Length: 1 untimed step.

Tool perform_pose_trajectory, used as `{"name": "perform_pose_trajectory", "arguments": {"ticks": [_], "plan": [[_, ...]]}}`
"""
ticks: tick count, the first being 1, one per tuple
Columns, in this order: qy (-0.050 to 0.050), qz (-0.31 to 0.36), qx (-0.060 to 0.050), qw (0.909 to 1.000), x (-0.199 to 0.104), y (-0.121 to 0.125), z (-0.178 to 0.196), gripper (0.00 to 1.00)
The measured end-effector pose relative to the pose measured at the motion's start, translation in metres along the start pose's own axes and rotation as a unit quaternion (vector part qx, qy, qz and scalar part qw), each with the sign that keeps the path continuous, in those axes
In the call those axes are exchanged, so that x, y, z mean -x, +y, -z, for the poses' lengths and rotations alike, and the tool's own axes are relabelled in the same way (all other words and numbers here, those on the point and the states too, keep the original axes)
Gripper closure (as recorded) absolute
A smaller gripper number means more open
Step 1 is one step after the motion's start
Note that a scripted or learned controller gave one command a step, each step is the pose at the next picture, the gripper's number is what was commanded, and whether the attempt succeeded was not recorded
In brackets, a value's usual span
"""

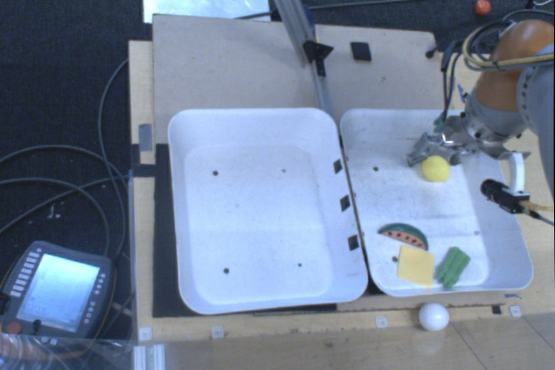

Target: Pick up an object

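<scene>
1. The gripper (pixel 438 153) hangs over the right bin (pixel 381 147), toward its 1 o'clock corner
2. Whether its jaws are parted or clenched cannot be told
3. A yellow ball (pixel 436 170) lies just at the gripper's 6 o'clock, touching or nearly so
4. Toward the bin's 6 o'clock lie a watermelon slice (pixel 403 235), a yellow block (pixel 416 265) and a green piece (pixel 453 266)
5. A white ball (pixel 434 316) sits on the bench outside

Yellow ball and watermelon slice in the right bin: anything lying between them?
Nothing. In the camera view, only bare white floor of the right bin lies between the yellow ball and the watermelon slice.
</scene>
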State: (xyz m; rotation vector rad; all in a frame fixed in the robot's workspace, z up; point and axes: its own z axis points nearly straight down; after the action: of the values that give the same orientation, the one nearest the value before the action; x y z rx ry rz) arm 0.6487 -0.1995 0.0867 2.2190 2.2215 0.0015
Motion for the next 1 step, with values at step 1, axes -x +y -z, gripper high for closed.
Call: {"name": "perform_pose_trajectory", "arguments": {"ticks": [1], "plan": [[0.0,0.0,0.001,1.0,0.0003,0.0003,0.0114,1.0]]}}
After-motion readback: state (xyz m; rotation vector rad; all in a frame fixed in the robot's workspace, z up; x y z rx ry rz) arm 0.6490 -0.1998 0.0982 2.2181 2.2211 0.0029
